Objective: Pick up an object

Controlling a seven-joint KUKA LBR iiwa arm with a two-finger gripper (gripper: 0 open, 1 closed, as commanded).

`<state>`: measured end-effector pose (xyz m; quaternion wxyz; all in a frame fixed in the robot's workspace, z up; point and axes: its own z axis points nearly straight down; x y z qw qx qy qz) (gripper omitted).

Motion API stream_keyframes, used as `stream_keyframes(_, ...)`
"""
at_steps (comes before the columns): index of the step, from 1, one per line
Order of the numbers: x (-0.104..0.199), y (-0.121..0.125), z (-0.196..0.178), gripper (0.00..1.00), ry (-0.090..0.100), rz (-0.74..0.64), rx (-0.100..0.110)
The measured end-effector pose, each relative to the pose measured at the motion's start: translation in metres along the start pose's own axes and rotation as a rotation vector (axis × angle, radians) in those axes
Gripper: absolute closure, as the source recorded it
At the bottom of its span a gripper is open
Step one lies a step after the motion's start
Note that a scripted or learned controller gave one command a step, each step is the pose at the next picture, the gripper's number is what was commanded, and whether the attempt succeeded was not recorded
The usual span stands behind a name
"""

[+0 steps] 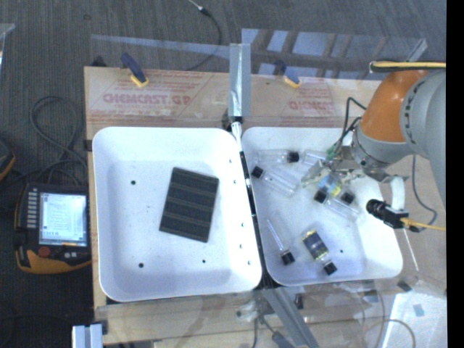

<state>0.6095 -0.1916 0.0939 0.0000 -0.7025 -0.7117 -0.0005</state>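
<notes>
Several clear vials (279,180) lie crowded in the right bin (377,263); the hand (330,171) sits low among them, grip state I cannot tell. Slick, packed tubes could slip or roll aside

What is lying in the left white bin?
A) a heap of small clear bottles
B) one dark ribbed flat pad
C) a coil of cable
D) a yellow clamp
B: a single dark ribbed pad lies flat in the left bin.
</notes>
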Motion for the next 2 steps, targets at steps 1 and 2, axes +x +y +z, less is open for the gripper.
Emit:
stream_keyframes(1,0.002,0.000,-0.008,1.00,0.005,-0.001,0.002)
stream_keyframes(2,0.034,0.023,-0.130,1.00,-0.003,0.079,0.002)
